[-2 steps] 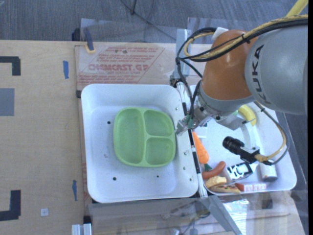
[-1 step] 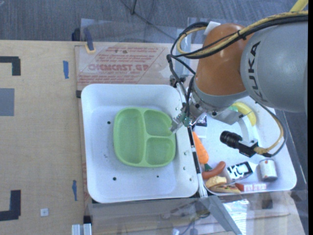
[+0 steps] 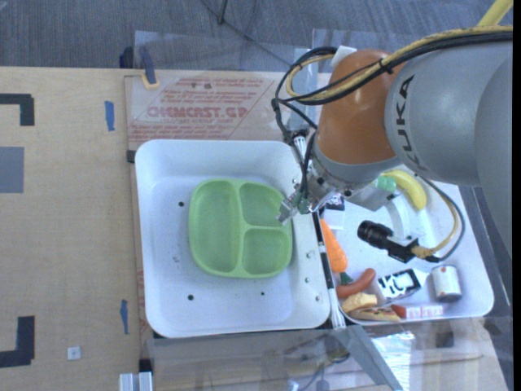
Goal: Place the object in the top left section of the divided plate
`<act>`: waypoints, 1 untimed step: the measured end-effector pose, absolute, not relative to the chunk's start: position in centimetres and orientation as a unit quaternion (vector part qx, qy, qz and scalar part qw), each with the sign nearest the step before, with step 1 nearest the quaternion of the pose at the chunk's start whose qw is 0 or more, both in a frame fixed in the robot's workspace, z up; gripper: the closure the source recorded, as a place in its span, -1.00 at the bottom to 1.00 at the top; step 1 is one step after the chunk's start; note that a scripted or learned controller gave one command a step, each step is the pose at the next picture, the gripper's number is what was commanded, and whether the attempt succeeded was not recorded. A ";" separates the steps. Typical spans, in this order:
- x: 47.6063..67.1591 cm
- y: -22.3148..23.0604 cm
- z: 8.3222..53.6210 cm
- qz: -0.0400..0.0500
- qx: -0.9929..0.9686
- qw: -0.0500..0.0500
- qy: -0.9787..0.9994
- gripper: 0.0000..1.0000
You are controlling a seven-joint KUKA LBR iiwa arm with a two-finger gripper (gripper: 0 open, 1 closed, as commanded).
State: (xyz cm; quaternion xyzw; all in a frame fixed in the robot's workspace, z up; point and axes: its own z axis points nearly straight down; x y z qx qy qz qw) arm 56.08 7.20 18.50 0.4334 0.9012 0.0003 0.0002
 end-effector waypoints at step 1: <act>55.0 2.2 26.4 0.001 0.405 0.002 0.914 1.00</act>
